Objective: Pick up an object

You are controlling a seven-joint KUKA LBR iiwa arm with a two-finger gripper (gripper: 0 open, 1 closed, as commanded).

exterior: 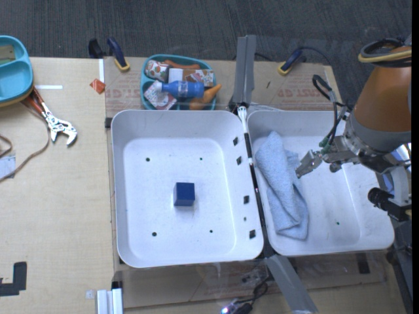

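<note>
Gripper [308, 167] hangs over the right bin [340, 237], just right of the light-blue cloth [281, 185]. Finger state: cannot tell. Blue cube [184, 193] well left of cloth, in left bin [131, 241].

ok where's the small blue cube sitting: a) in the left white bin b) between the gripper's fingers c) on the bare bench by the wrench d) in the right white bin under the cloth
a: the small blue cube rests alone on the floor of the left white bin, apart from the light blue folded cloth in the right white bin.

Dark grey carpet floor [196, 12] (faintly ribbed) behind wooden bench [59, 208].
</note>
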